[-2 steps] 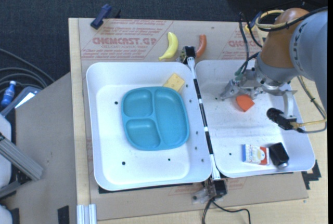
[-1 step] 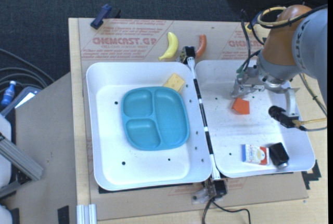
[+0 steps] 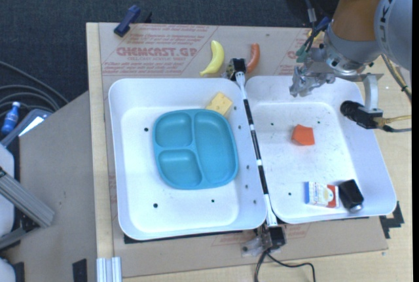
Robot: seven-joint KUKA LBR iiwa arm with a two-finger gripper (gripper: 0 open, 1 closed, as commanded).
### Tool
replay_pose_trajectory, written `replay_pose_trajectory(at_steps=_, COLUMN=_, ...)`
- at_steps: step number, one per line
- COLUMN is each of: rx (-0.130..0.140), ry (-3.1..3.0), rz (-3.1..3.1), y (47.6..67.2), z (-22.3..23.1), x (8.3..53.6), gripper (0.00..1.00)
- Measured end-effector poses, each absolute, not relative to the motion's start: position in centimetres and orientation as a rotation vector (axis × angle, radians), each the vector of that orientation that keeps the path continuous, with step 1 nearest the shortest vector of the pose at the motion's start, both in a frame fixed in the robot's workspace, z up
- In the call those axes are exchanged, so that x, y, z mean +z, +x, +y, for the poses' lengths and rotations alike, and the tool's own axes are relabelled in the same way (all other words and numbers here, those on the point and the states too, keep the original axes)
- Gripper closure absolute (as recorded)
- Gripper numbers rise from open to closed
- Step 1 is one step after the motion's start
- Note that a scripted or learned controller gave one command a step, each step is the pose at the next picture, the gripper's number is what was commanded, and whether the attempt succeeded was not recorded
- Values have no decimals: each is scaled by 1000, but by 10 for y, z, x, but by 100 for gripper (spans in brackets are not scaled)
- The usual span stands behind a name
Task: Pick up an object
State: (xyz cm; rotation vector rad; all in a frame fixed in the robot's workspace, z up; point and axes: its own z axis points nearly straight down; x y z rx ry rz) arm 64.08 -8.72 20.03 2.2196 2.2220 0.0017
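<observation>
- Gripper [image 3: 306, 86] hovers over right bin's [image 3: 373, 163] far rim, nothing visibly held; finger spread: cannot tell.
- Orange block [image 3: 302, 135] lies on the bin floor, nearer the camera than the gripper, almost straight below it in the picture, apart.
- Block looks squarish, no clear long axis.
- Fingertips blur into wrist metal.

A blue divided plate [image 3: 195, 148] and a yellow block [image 3: 220, 104] lie in one white bin [image 3: 131, 209]. The other holds an orange block [image 3: 302, 135], a red-and-white packet [image 3: 320, 195] and a black object [image 3: 351, 195].
</observation>
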Motion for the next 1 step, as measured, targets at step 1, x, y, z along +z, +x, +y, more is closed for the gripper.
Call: replay_pose_trajectory(at_steps=1, rx=0, ry=2220, rz=2222, y=641, z=-87, x=200, gripper=0)
